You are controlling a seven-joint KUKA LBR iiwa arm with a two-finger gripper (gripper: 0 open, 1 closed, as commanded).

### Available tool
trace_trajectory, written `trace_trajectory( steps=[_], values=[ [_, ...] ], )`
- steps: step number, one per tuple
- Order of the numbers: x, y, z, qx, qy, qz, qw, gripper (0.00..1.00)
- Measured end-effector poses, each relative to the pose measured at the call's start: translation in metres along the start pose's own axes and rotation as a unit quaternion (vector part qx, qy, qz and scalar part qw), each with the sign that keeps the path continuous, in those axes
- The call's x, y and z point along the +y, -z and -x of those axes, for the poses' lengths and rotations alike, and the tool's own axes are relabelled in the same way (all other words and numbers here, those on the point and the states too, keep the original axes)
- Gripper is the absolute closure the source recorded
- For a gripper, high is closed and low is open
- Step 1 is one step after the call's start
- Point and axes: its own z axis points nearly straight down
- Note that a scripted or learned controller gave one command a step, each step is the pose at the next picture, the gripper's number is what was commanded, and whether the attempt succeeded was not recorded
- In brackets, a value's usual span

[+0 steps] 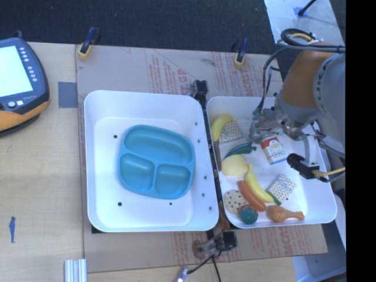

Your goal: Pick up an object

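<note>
The right bin (322, 200) holds several toy foods. Among them are a yellow piece (220, 124), a checkered packet (231, 133), a green item (237, 150), a red-and-white carton (274, 150), a pale lemon (234, 165), a banana (259, 187), an orange carrot (251, 197), a cookie (234, 200), a teal ball (248, 216), a drumstick (285, 215) and a second checkered packet (282, 187). My gripper (259, 131) hangs low over the bin's upper middle, between the first packet and the carton. Nothing is visibly held in it.
The left bin (94, 157) holds a blue divided tray (157, 161). A tablet-like pendant (17, 81) lies at the far left of the bench. Clamps (86, 43) sit at the board's back edge. The arm's grey body (311, 93) covers the right bin's upper right corner.
</note>
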Motion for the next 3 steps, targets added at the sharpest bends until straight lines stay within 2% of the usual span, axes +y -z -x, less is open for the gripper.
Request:
trace_trajectory(
  steps=[1, 2, 3],
  values=[
    [-0.043, 0.065, 0.001, 0.001, -0.001, 0.000, 1.0000, 1.00],
    [-0.087, 0.093, 0.064, 0.001, -0.001, 0.000, 1.0000, 1.00],
    [-0.076, 0.087, -0.011, 0.001, 0.001, -0.001, 1.0000, 1.00]
  ],
)
